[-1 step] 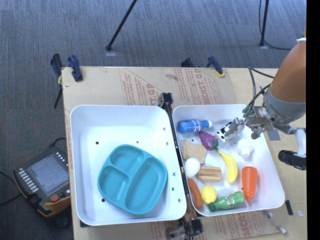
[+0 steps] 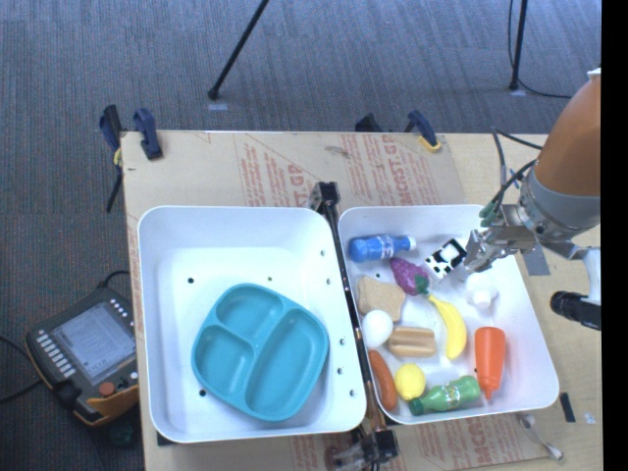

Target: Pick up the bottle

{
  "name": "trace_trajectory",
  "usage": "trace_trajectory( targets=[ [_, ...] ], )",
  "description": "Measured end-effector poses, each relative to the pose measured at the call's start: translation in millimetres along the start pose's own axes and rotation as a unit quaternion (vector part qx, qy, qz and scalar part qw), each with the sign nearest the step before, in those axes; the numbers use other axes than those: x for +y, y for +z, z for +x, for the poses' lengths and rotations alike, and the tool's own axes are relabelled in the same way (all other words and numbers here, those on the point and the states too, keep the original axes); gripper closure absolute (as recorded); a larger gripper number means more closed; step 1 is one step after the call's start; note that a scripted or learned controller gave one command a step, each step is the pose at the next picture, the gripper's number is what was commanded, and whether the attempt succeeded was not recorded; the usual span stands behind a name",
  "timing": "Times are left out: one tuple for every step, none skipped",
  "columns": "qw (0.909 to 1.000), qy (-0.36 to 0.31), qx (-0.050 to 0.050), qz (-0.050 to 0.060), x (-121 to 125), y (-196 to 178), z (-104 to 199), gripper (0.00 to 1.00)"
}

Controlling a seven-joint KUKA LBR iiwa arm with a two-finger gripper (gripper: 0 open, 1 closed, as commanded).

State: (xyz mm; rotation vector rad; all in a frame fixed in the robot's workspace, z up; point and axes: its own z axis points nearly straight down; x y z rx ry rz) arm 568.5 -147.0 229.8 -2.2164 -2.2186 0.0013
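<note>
A blue bottle [image 2: 380, 248] with a white cap lies on its side at the far left of the right bin [image 2: 543, 346]. A green bottle [image 2: 444, 397] lies along that bin's near edge. An orange bottle [image 2: 490, 360] lies beside it at the near right. My gripper [image 2: 480, 254] hangs over the bin's far right part, well to the right of the blue bottle. It is just right of a black-and-white checkered block [image 2: 445, 259]. Nothing is visibly held in it.
The right bin also holds a purple eggplant [image 2: 408, 275], bread slice [image 2: 379, 296], egg [image 2: 377, 326], hot dog [image 2: 411, 341], banana [image 2: 451, 326], lemon [image 2: 410, 381], sausage [image 2: 384, 380] and a small white piece [image 2: 481, 297]. A blue divided plate [image 2: 260, 351] lies in the left bin [image 2: 167, 263].
</note>
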Motion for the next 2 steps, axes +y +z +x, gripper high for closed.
trace_trajectory(
  targets=[
    [0.9999,-0.015,0.000,0.001,-79,64,65,1.00],
    [1.0000,0.009,-0.001,-0.002,-92,-38,93,1.00]
  ],
)
